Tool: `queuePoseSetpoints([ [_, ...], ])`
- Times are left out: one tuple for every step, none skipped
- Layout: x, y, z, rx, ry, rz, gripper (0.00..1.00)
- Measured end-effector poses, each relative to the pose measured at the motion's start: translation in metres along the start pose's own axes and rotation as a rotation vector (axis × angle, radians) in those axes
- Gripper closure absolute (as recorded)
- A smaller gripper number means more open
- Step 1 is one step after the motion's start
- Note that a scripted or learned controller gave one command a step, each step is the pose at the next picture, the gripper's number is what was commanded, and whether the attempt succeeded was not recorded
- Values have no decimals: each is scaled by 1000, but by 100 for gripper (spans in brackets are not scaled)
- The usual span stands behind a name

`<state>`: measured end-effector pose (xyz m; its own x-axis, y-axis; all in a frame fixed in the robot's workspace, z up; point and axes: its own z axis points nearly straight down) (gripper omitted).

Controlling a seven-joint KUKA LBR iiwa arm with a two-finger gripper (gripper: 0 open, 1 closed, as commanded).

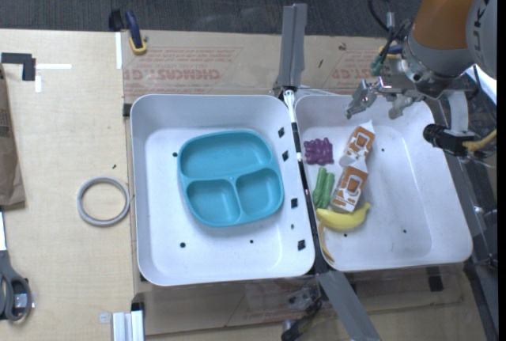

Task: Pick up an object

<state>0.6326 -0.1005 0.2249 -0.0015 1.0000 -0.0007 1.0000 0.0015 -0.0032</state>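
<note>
Scissors (12,293) lie at the bench's near left edge, a ring (103,200) beside the left bin (150,173), which holds a blue tray (230,178). Grapes (318,149), beans (323,186), two cartons (357,145) and a banana (343,218) crowd the right bin's (419,205) left wall; the gripper (379,98) hangs splayed, grasping nothing, over the far edge. Such crowding could let fingers snag two items or slip

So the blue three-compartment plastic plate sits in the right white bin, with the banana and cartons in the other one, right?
Not quite. The camera view shows the blue three-compartment plastic plate in the left white bin; the yellow banana and orange-and-white cartons lie in the right white bin.
</note>
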Motion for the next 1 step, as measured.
queuePoseSetpoints([
  [-18, -57, 94, 0, 1, -45, 0],
])
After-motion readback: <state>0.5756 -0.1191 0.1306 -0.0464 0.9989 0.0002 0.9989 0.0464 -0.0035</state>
